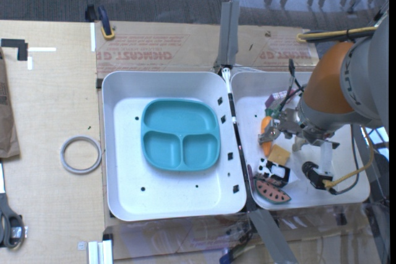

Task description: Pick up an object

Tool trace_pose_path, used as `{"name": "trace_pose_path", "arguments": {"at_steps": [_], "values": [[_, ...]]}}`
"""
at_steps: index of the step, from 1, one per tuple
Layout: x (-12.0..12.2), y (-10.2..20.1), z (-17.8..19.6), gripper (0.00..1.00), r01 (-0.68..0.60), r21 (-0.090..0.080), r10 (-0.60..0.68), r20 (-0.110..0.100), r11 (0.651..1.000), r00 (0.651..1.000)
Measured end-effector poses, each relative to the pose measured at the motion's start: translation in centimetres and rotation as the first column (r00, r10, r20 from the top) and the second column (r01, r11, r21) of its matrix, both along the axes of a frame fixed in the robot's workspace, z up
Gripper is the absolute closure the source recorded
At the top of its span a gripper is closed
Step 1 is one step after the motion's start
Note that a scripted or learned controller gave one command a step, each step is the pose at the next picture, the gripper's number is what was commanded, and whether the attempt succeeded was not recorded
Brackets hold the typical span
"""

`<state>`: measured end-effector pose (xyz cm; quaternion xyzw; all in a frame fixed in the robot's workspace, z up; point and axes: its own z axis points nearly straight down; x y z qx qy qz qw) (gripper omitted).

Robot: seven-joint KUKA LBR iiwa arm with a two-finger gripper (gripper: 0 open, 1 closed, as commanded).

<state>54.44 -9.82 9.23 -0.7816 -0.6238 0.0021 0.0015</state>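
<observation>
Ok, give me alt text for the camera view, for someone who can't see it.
A grey robot arm with an orange band reaches from the right into the right white bin, its gripper low among small toys, including a watermelon slice and a yellow block. The left white bin holds a teal divided plate.

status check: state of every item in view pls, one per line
teal divided plate: lying flat in the left bin, upright, compartments bare
watermelon slice toy: lying flat at the right bin's near edge
black-and-white toy: lying beside the watermelon slice
yellow block: lying flat, under the wrist
orange item: partly hidden by the arm
tape ring: flat on the bench, outside the bins
gripper: low over the right bin's toys
</observation>
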Motion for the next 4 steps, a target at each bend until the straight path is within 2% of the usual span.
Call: {"name": "trace_pose_path", "arguments": {"at_steps": [1,2,3,4], "values": [[-1.3,-2.0,2.2,0.00,0.079,0.000,-0.079,0.002,0.997,0.997],[5.2,-2.5,-0.1,0.00,-0.263,0.000,0.263,0.004,0.965,0.965],[5.2,-2.6,0.8,1.00,-0.262,-0.001,0.262,0.003,0.965,0.965],[7.3,3.8,9.9,1.00,-0.265,-0.001,0.265,0.004,0.964,0.964]]}}
